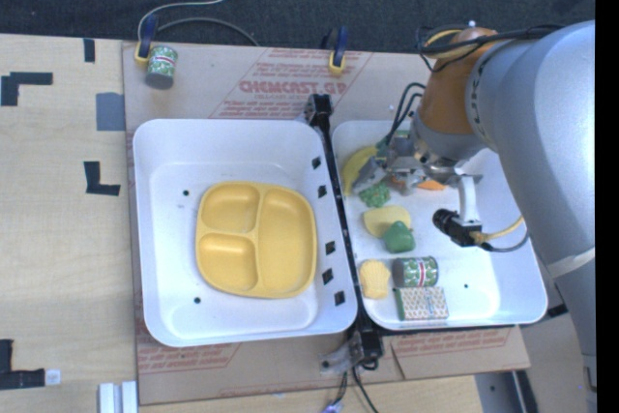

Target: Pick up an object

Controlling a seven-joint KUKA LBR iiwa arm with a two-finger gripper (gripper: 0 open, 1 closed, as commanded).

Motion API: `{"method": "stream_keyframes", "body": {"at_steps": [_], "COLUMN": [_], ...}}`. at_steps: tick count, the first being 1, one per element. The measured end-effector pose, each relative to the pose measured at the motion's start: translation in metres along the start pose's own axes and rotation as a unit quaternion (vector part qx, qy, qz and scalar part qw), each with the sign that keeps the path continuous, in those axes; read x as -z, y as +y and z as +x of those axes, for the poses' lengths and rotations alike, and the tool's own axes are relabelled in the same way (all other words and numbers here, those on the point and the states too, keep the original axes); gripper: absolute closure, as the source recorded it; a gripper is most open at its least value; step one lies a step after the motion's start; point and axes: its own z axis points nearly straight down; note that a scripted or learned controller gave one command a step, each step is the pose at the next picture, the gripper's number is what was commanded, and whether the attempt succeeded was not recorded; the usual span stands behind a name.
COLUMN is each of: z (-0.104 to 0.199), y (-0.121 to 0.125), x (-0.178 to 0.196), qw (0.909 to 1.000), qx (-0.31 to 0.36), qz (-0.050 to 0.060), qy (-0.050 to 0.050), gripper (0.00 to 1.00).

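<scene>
On the far left of the bench (pixel 58 237), nothing bears on the task; a small can (pixel 161 65) stands near the back edge, outside the bins. The left bin (pixel 155 160) holds a yellow tray (pixel 256 239) with three compartments, lying flat near its middle. Across the divider, the right bin (pixel 503 290) carries the loose items: a banana (pixel 355 164) at the back left corner, a green piece (pixel 375 195) just in front of it, then a pale yellow lump (pixel 384 220) touching a green pepper (pixel 397 236), a yellow piece (pixel 374 279) beside a tin (pixel 417 271), and a patterned box (pixel 422 304) at the front. The claw (pixel 401 171) hangs low at the back of this bin, just right of the banana and just behind the green piece; whether it is spread or pressed together cannot be told. The nearest candidate looks to be the green piece, lying slightly forward and left of the claw. The banana's long axis runs roughly front to back along the divider, so a grasp there would likely need to close across it.
</scene>
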Motion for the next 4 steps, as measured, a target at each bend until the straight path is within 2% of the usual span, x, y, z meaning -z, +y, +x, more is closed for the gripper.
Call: {"method": "stream_keyframes", "body": {"at_steps": [1, 3, 4], "z": [-0.013, 0.001, -0.003], "y": [-0.077, -0.100, -0.124], "x": [0.001, 0.001, 0.001], "qw": [1.0000, 1.0000, 1.0000], "qx": [-0.001, 0.000, 0.000], "qz": [0.001, -0.003, -0.003], "qy": [0.001, 0.000, 0.000], "gripper": [0.00, 0.00, 0.00]}}
